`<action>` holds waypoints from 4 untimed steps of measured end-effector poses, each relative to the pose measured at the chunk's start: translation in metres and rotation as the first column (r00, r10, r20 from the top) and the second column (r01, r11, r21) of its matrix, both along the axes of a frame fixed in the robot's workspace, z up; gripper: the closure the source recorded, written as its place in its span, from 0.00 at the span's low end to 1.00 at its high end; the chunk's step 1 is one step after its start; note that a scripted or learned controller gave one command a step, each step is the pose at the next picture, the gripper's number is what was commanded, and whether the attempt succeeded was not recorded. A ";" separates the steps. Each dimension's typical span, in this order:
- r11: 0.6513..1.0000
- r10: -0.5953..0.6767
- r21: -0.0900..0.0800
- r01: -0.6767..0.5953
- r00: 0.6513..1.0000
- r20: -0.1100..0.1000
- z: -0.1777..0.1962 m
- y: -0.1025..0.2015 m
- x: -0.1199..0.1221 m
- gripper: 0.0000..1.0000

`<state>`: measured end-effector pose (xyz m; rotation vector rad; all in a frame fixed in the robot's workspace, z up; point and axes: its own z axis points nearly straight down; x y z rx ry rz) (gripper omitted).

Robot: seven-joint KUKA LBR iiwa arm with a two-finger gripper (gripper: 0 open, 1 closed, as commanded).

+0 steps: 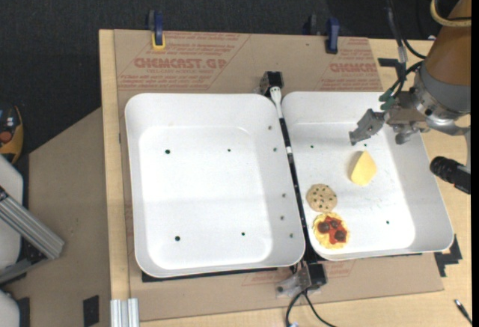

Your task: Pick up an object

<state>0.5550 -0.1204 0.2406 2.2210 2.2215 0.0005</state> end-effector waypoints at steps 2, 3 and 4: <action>1.000 0.000 0.005 0.000 1.000 -0.009 -0.156 0.023 -0.079 0.00; 1.000 0.008 0.000 -0.008 1.000 0.021 0.065 0.076 -0.028 0.00; 1.000 0.001 -0.001 -0.001 1.000 0.003 0.066 0.073 -0.031 1.00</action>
